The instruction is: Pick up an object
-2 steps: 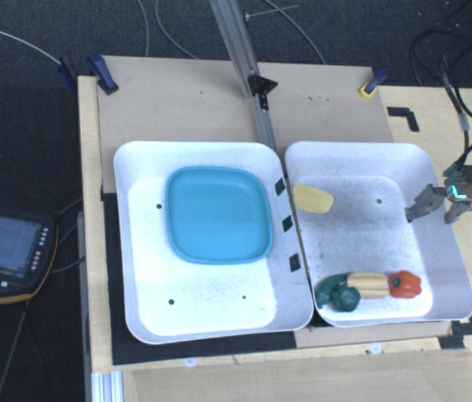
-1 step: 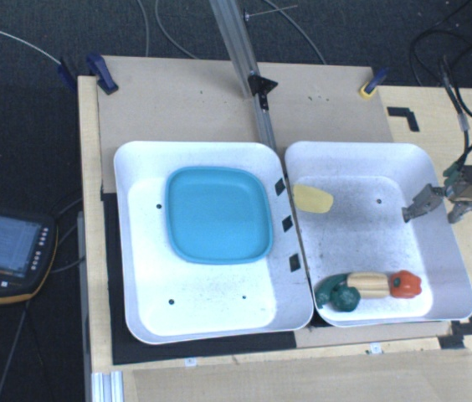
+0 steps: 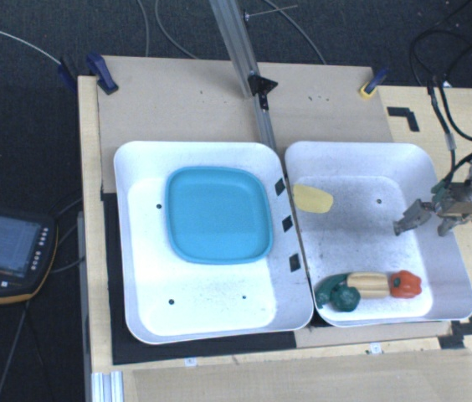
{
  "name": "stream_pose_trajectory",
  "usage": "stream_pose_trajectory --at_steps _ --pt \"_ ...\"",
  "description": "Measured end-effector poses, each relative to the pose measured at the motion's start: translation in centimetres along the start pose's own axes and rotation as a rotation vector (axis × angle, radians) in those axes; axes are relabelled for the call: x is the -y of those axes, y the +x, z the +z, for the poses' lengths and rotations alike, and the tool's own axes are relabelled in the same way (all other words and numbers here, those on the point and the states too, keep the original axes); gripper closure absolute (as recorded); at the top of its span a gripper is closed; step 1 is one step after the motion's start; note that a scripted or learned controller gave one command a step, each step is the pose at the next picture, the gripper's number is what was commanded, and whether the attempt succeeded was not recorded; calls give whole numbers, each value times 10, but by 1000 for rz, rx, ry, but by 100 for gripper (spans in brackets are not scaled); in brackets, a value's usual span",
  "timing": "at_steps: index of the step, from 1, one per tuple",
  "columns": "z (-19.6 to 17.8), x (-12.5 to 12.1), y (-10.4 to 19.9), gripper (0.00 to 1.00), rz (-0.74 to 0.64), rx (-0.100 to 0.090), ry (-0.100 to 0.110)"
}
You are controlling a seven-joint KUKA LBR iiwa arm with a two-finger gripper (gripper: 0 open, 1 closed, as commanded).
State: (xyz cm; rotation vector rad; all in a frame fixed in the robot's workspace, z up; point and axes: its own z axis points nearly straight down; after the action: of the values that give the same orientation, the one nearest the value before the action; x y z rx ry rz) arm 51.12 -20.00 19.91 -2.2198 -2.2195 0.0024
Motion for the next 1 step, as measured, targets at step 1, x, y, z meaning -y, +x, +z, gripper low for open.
stream_pose_trajectory --at_steps 1 --pt "61 -2 -4 0 0 -1 2"
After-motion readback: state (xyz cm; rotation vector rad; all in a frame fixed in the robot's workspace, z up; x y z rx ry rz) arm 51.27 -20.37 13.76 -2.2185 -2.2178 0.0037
